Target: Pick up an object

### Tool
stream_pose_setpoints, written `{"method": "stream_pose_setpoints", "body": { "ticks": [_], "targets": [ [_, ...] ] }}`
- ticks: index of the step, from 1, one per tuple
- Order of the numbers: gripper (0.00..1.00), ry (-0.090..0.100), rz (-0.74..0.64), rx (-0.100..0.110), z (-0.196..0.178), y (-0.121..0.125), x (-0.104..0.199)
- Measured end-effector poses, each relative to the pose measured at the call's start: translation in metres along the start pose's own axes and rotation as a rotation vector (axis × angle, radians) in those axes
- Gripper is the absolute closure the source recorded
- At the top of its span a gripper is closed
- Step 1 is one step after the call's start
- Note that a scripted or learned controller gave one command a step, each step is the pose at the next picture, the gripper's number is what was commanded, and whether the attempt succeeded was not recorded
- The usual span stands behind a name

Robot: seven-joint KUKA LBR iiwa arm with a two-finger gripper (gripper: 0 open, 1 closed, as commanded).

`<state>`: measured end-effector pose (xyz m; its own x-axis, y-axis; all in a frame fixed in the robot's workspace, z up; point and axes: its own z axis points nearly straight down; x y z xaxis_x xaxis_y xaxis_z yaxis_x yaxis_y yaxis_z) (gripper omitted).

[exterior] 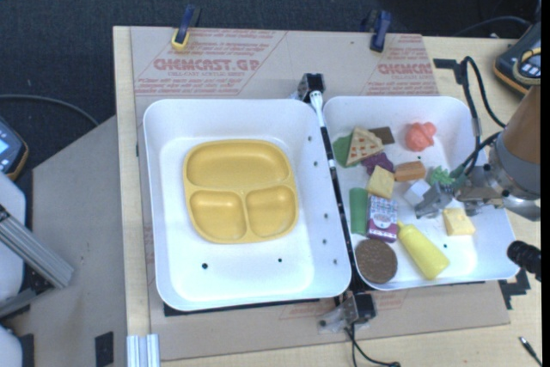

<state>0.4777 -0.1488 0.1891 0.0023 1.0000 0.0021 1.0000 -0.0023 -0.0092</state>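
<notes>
The right bin (397, 102) holds several toy foods: a pizza slice (365, 145), a red-orange lump (420, 135), a yellow cheese block (381, 182), an orange sausage (410, 171), a green leafy piece (441, 177), a green stick (358, 211), a purple packet (382, 217), a brown round cookie (376, 260), a yellow bottle (423, 252) and a small yellow cube (459, 222). My gripper (432, 198) is down low in this bin, just below the sausage and the leafy piece, left of the yellow cube. Nothing shows as held in it.
The left bin (172, 271) carries a yellow divided plate (239, 189). Both bins rest on a cardboard sheet (258, 56) held by clamps at the back. Cables run along the right bin's far right rim (471, 112). The grey arm (524, 155) enters over that rim.
</notes>
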Motion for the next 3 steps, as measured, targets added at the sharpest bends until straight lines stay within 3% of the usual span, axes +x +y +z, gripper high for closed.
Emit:
{"method": "stream_pose_setpoints", "body": {
  "ticks": [1,2,3],
  "targets": [
    [0.00,-0.002,-0.002,-0.009,-0.004,0.002,0.000],
    [0.00,0.001,-0.002,-0.002,0.054,0.011,0.001],
    [0.00,0.004,-0.003,-0.011,0.102,0.014,0.003]
  ]
}}
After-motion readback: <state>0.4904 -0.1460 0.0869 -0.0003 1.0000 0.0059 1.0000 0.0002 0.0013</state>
